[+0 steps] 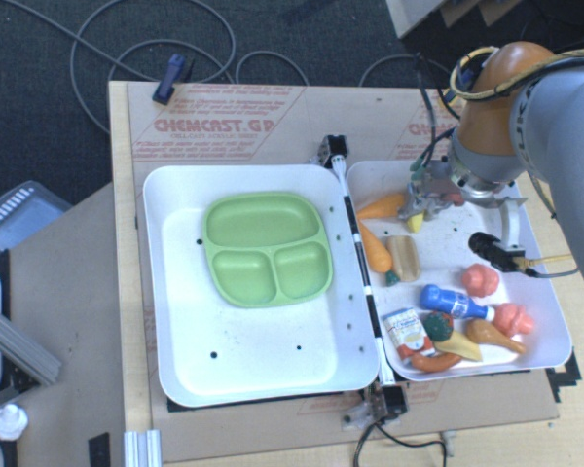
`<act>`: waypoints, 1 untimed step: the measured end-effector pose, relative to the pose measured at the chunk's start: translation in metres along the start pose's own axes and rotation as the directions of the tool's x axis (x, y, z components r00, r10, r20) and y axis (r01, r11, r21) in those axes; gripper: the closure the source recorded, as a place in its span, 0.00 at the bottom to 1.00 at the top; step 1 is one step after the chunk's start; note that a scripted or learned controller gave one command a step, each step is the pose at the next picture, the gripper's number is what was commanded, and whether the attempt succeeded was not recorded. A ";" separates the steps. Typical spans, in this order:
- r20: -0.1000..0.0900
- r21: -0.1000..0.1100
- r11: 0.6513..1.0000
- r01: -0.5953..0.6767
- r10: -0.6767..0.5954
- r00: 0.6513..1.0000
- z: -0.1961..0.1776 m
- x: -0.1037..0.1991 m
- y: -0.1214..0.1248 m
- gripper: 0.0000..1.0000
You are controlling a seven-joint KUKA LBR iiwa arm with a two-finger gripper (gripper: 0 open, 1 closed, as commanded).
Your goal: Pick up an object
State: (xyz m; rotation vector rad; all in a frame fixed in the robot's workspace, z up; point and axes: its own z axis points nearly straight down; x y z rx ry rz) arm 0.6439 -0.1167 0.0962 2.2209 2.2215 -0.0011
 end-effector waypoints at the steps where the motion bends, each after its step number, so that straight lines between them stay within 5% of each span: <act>1: -0.001 0.000 1.000 0.000 0.000 1.000 -0.089 0.061 -0.044 1.00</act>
